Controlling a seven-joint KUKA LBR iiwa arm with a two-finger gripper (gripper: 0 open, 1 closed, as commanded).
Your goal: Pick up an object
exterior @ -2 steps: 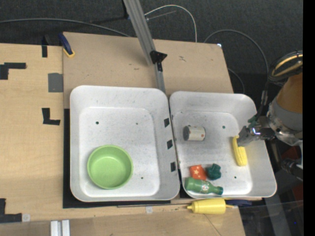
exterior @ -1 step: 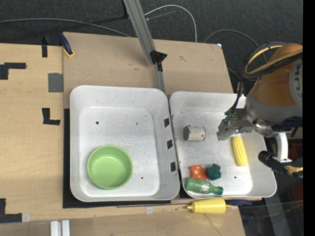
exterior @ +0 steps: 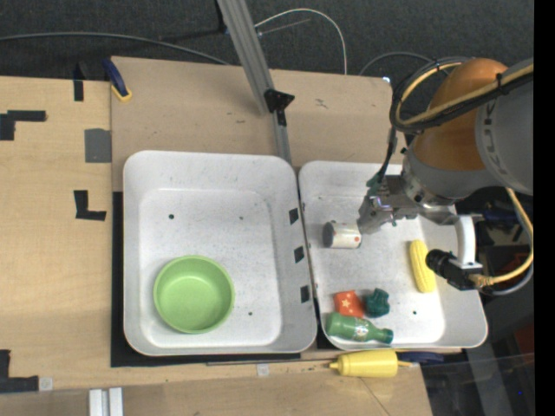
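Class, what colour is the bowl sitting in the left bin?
Light green. The bowl shows clearly in the camera view, near the left bin's front corner.

Lime-green bowl point(exterior: 193, 294), yellow banana point(exterior: 421, 266), green bottle point(exterior: 357, 328), speckled white bins point(exterior: 139, 232).

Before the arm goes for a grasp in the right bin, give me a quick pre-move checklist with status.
1. Target in view: small white cylinder lying on its side in the right bin: ok.
2. Gripper near target: just right of and above the cylinder: ok.
3. Anything held already: cannot tell.
4. Space around target: banana, orange piece, teal piece and green bottle all lie apart from it: ok.
5. Contact between gripper and cylinder: cannot tell.
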